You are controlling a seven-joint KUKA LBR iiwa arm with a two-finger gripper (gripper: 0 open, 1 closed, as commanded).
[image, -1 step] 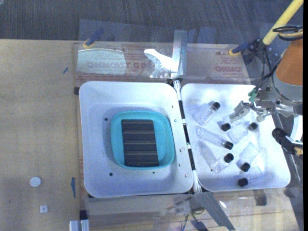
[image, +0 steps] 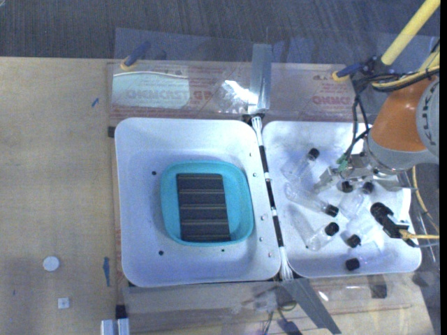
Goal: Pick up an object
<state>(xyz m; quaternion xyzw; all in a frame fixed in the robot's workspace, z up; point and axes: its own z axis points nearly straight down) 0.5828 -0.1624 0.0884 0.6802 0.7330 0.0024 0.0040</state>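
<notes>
A: How far along is the pickup?

B: Early, by my reading. The arm [image: 401, 128] reaches into the right bin [image: 293, 253] from the right side, and the pincer [image: 353, 180] sits low among the small clear bottles with black caps. I see nothing lifted off the bin floor.

A: Is it holding one?

B: I cannot tell. The metal parts at the end blur into the clear plastic beneath them, so whether it is spread or closed is hidden from me. No bottle shows plainly inside it.

A: Where are the things it could take?

B: All in the right bin. 1 bottle [image: 311, 156] lies toward the far left of that bin, another [image: 328, 209] lies near the middle, and a third [image: 330, 230] rests just nearer than that. More black caps [image: 353, 264] dot the near right corner.

A: And the left bin?

B: The left bin [image: 140, 250] carries a teal tray [image: 167, 208] with a dark ribbed insert [image: 202, 206]. The arm is well apart from it.

A: So what is left?

B: In my judgement, nearly everything: a firm grip on 1 bottle, then a lift clear of the bin.
</notes>
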